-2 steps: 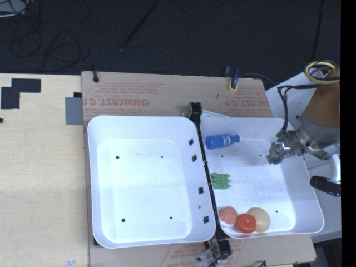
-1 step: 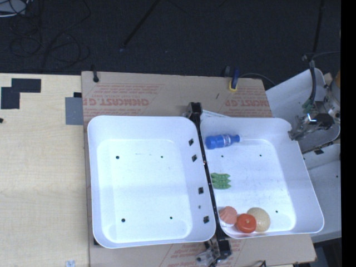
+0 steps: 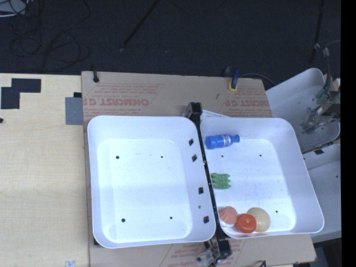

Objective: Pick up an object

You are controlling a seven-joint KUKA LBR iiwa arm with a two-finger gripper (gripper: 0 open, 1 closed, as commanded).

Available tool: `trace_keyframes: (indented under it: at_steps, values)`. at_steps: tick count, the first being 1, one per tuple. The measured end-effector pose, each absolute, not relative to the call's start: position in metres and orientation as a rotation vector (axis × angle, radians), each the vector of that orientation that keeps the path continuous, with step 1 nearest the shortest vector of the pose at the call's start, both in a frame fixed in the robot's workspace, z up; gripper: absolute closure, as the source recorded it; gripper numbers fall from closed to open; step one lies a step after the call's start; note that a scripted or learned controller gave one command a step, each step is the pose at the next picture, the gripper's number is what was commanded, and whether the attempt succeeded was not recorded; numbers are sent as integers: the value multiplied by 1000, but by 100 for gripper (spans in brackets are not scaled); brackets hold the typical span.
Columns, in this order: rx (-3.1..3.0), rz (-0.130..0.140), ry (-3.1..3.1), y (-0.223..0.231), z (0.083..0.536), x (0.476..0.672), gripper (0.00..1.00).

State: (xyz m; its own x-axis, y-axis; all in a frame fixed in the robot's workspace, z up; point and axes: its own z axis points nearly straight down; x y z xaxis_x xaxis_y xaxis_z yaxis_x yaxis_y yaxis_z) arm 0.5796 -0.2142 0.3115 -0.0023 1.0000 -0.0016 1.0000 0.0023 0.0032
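Gripper [image 3: 318, 118] looks parked off past the right bin's [image 3: 300, 166] far right edge, and you can't tell from this angle whether it's apart or together.

Your easiest target, I'd say, is the blue bottle [image 3: 222, 141]. It's lying on its side at the far left of the right bin, close to the divider. It's probably light, stiff plastic, smooth and round, so it may roll. Grab it across the middle of the body, not the neck.

Nearer, there's a small green ridged thing [image 3: 221, 181], low and harder to pinch. The near corner has a pinkish piece [image 3: 227, 214], a red round one [image 3: 246, 223] and a tan one [image 3: 260, 218], all touching, so it's crowded.
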Motion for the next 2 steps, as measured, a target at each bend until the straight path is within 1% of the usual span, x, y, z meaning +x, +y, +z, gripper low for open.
trace_keyframes:
  at_steps: [1,2]
  values:
    - [2215,3,2220,-214,367,591,100]
    - [2231,-9,2228,-213,255,558,100]
